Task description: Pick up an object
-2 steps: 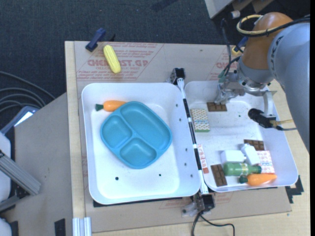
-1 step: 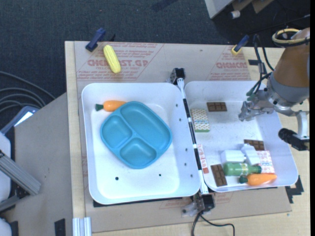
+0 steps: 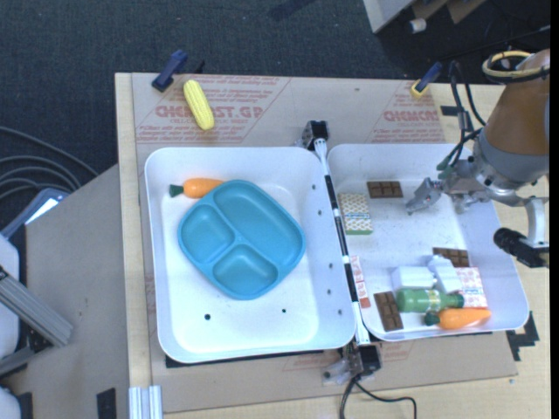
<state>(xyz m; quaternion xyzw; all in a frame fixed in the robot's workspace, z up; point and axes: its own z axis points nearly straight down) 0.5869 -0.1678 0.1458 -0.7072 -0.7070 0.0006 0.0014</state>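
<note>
Gripper (image 3: 423, 197) over right bin (image 3: 498, 234), upper middle — fingers look spread, nothing between them. Nearest object, brown chocolate bar (image 3: 384, 189), lies flat just left of fingertips, apart from them. Green bottle (image 3: 426, 300) and orange carrot (image 3: 463, 319) lie at bin's near edge, well apart from gripper.

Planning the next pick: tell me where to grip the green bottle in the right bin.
Grip the green bottle across its body from above. It lies on its side, long axis left-right, with the orange carrot close in front, so close the pincer across the width.
</note>
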